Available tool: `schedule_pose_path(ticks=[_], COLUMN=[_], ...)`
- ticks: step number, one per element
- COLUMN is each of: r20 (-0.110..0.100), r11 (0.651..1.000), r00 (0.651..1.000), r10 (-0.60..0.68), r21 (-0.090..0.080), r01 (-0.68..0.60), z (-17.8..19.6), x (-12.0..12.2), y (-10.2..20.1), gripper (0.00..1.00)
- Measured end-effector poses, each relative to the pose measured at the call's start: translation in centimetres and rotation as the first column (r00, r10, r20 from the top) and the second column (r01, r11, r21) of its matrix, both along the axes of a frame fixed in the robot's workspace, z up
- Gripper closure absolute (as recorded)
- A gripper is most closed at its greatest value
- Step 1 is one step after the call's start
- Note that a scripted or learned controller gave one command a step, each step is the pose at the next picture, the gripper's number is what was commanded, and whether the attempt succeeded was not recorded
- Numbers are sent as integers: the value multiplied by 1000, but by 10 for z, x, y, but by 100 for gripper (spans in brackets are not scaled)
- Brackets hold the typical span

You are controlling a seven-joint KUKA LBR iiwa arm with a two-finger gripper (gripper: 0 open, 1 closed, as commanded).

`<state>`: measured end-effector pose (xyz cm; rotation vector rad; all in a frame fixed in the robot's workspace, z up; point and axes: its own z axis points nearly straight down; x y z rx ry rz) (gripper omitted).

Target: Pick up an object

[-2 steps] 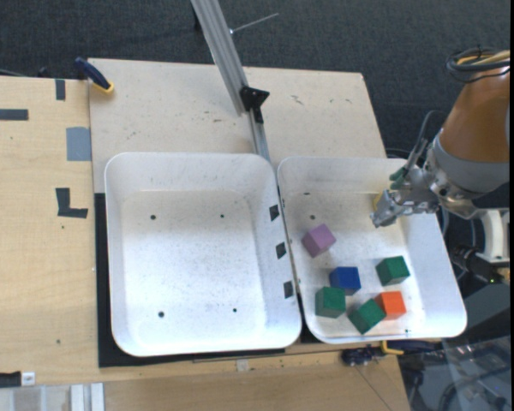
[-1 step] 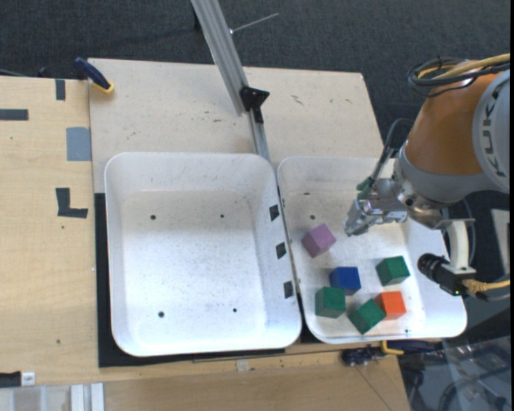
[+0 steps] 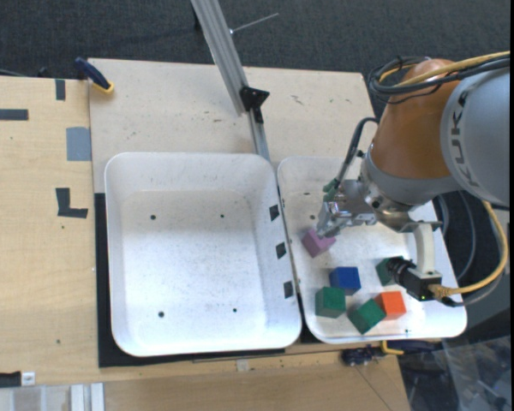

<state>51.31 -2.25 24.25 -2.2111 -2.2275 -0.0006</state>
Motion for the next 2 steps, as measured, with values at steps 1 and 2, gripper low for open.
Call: schedule_pose_path(ticks=[1,2], r20=[-1,0], r11=[1000,1000], r00=[1000,1000], r10=[0,0], r21=[0,-1], r01=[0,0], z=[-5,1], x=[-10,-8], y=[62,113], gripper=[100,100])
